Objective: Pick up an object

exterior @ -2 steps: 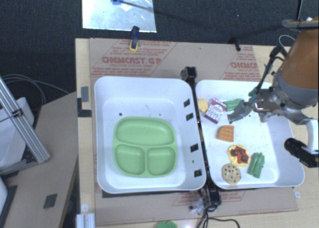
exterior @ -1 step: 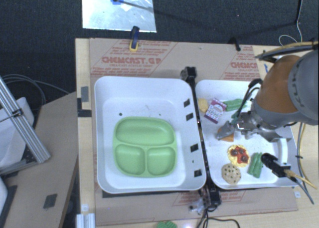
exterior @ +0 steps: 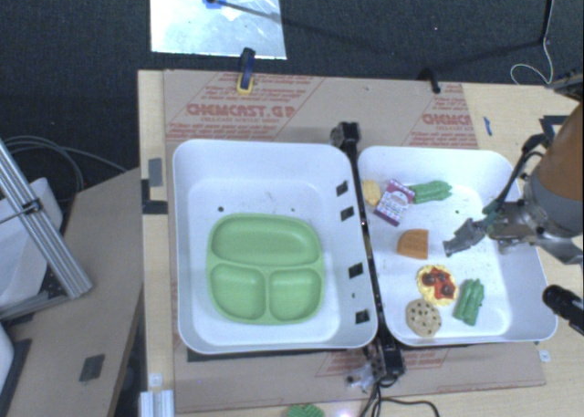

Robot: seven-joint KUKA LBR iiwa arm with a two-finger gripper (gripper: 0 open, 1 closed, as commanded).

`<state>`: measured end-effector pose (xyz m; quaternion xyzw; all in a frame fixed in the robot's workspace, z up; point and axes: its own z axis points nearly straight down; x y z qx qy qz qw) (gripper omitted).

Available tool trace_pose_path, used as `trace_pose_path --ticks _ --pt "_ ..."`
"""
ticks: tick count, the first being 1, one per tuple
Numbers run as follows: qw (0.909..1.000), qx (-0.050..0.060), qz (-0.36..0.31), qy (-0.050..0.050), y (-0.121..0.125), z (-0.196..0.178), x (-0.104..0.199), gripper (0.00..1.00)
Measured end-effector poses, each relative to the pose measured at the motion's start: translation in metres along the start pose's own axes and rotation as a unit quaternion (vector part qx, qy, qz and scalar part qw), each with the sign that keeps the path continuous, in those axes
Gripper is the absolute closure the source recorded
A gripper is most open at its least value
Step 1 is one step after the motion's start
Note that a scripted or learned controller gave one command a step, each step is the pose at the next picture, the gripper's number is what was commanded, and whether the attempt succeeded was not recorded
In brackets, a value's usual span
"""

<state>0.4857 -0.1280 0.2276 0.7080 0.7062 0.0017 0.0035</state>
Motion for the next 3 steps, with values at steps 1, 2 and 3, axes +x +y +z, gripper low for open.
trace_pose_path --ticks 1,2,3 --pt "1.0 0.002 -0.002 0.001 0.0 0.147 0.007 0.0" --pt "1.0 0.0 -0.006 0.002 0.072 0.143 0.049 0.0" --pt "1.0 0.002 -0.004 0.001 0.069 0.132 0.045 1.0"
